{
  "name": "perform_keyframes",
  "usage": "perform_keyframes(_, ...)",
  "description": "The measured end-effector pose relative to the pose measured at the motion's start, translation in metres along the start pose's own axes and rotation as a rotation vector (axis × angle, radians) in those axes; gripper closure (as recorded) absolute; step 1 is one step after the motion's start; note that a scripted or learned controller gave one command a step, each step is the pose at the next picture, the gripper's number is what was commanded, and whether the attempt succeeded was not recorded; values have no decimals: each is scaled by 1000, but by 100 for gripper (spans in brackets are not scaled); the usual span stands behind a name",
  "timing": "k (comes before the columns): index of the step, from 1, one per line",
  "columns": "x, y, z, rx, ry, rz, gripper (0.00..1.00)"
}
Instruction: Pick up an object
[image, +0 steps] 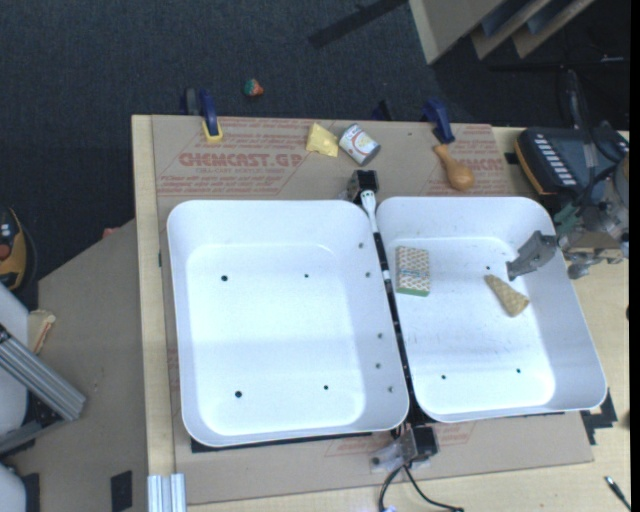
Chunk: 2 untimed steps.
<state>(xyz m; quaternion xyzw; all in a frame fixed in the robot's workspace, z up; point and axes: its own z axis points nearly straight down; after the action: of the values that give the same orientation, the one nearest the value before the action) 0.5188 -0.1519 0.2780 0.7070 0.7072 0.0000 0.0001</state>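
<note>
In the right bin (560, 385) lie two objects. A small rectangular block (412, 270) with a tan dotted top and a green edge rests near the bin's left wall. A tan wedge-shaped piece (508, 295) lies toward the right side. My gripper (530, 256) reaches in over the bin's right rim, just above and to the right of the wedge, with a grey tip pointing down-left toward it. Nothing is seen held in it. The left bin (200, 400) sits beside it.
On the cardboard behind the bins lie a yellow piece (322, 141), a small white box (359, 144) and a brown wooden object (455, 170). Blue clamps (210, 115) (437, 120) hold the board. A black device (555, 160) sits at the right.
</note>
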Motion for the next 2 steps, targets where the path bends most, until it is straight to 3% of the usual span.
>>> perform_keyframes(1, 0, 1, -11, -3, -2, -1, 100)
perform_keyframes(2, 144, 49, -52, -8, 5, -17, 100)
